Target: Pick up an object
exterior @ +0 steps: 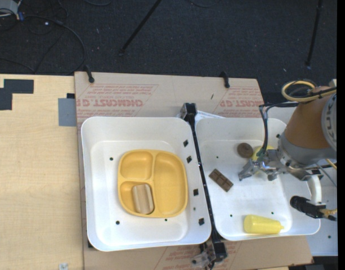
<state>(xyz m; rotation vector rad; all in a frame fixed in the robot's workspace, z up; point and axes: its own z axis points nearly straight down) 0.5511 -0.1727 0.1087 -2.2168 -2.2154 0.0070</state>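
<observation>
The right bin (234,134) holds a round brown disc (245,149) near its middle. A flat dark-brown bar (221,179) lies closer to the divider. A yellow cup (262,224) lies on its side at the front. My gripper (257,173) hangs low over the bin's right half, just right of the disc and the bar and touching neither. Its fingers look spread, and nothing shows between them. A small yellow-green bit (263,150) peeks out behind the gripper; what it is I cannot tell.
The left bin (99,145) bears a yellow divided plate (169,179) with a tan block (142,198) in its front-left compartment. A black divider (197,167) runs between the bins. The arm (307,128) covers the right bin's far right side.
</observation>
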